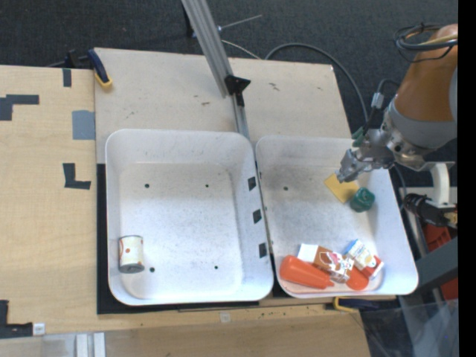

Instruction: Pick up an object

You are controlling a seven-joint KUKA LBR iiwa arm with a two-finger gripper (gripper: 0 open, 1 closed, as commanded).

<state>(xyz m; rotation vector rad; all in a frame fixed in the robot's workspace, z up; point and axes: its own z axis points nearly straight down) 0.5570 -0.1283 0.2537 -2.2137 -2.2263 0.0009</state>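
Gripper (349, 171) at right of frame, over the upper right part of the right bin (297, 155); arm (424, 95) enters from the right edge, orange band above a grey wrist; whether the hand is released or clenched cannot be told from this angle, and nothing shows as grasped.

Directly under and just left of the tip: a yellow block (341, 190), flat on the bin floor, tilted; whether the tip touches it cannot be told. Just beside the block to the right: a small dark green round object (363, 200), touching or nearly touching the block's corner.

Lower in the same bin, along its near wall: an orange carrot-shaped item (305, 273) lying lengthwise; against it a cluster of small packets, one brown and red (332, 262), one white with blue and red print (363, 257); print on both too small to read, no brand made out.

Left bin (178, 143) at centre of frame, touching the right bin along a shared edge; in its lower left corner a small cylinder can (131, 254), white with a reddish label, lying near the wall; label not legible.

Outward: pale wooden bench (44, 199); grey and dark tape patches (83, 124) on it at left; a blue and yellow clamp (99, 68) at upper left; a metal rail (208, 32) slanting down from top centre to the seam between bins; a black cable (312, 50) arcing at upper right.
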